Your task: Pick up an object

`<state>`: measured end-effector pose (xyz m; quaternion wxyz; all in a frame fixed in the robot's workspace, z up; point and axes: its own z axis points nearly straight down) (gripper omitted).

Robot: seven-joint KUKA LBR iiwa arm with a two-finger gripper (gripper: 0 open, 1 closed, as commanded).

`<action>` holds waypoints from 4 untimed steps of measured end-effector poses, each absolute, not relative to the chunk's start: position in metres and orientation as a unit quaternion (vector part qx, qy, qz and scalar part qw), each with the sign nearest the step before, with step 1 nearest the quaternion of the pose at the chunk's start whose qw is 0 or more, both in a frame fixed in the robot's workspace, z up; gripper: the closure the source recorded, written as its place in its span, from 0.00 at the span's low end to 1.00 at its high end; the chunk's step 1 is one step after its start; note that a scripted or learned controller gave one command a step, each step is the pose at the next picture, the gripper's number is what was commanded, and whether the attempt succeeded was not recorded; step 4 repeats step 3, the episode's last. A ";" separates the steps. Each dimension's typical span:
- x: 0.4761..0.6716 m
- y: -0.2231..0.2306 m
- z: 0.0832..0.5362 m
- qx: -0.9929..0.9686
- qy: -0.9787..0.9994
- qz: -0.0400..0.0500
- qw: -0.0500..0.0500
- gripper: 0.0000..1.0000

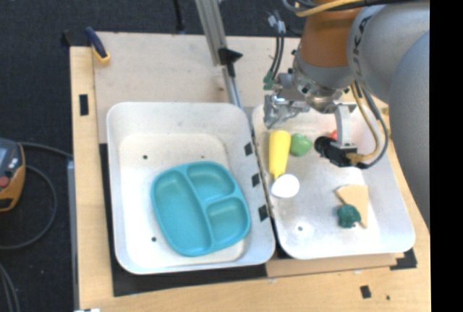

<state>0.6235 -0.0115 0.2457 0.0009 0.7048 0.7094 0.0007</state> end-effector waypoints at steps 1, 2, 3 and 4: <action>0.634 0.036 0.234 0.705 0.710 0.001 0.000 1.00; 0.650 0.089 0.229 0.705 0.710 0.001 0.001 1.00; 0.649 0.085 0.229 0.706 0.708 0.000 0.001 0.00; 0.649 0.085 0.229 0.706 0.708 0.000 0.001 0.00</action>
